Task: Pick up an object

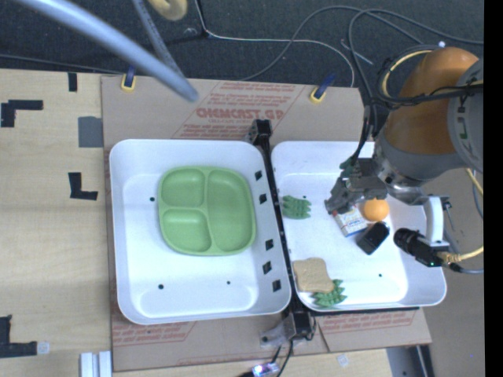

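On the bench's right bin [393, 293] my gripper [346, 199] hangs low beside the orange ball [376, 209], nothing visibly lifted yet, and I cannot tell how its jaws stand.

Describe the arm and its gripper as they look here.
The arm is bulky and grey, with a broad orange band above the wrist. Thin black cables loop around it. The gripper is small, dark metal-grey. A black cylinder on a white bracket sits beside it.
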Motion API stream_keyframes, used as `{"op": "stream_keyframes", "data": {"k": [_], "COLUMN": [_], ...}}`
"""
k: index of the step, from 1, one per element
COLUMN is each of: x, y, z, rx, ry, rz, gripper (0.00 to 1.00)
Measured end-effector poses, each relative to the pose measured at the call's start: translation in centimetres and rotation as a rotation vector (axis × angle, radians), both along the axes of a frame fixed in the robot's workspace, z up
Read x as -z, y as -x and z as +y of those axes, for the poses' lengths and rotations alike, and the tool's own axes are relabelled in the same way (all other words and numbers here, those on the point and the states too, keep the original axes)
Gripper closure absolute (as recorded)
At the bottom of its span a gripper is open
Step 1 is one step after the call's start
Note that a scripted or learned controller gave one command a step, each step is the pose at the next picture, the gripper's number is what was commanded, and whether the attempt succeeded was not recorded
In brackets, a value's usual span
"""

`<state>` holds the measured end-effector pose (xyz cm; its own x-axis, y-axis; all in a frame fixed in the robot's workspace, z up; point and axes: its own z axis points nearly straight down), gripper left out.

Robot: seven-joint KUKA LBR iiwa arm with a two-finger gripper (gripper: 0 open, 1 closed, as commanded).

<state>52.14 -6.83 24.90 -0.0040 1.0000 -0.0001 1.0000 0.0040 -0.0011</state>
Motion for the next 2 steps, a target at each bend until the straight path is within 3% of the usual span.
{"op": "stream_keyframes", "data": {"k": [2], "x": [-0.1], "y": [-2.0], "z": [9.7], "rx": [-0.002], "ry": [0.0], "rz": [0.0], "gripper": [1.0]}}
